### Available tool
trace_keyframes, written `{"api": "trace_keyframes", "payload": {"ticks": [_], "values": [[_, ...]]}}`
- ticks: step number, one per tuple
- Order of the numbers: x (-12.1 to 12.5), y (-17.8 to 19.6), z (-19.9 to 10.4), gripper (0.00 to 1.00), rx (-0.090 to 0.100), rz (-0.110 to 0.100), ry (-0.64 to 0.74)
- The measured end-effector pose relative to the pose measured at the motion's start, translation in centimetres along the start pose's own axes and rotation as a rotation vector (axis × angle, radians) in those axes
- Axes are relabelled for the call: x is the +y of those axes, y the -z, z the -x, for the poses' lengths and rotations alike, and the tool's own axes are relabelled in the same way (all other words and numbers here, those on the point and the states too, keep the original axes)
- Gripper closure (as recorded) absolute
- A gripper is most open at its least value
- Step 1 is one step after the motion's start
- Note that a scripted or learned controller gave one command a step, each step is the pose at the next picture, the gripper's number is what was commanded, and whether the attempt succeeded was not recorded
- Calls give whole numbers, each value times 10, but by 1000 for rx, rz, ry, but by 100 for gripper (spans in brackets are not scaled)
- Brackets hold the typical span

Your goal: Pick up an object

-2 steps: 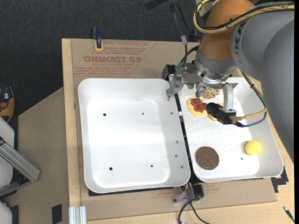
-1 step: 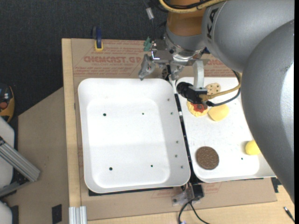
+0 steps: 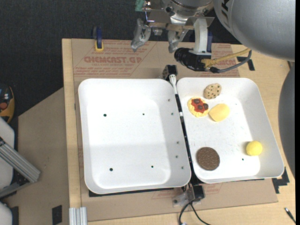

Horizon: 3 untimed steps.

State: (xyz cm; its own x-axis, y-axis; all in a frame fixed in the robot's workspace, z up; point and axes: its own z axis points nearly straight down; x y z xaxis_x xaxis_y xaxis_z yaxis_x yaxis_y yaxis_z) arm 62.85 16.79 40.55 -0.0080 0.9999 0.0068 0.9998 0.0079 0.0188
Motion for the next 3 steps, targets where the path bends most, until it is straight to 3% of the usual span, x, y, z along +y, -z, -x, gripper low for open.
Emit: {"api": "trace_keyframes", "payload": {"ticks": [1,2,3], "values": [[9,-147,-40,0,-9,-32,-4],[11,-31,-58,0,-2,-6,-4],[11,-28,-58,100,-6,-13,-4]]}}
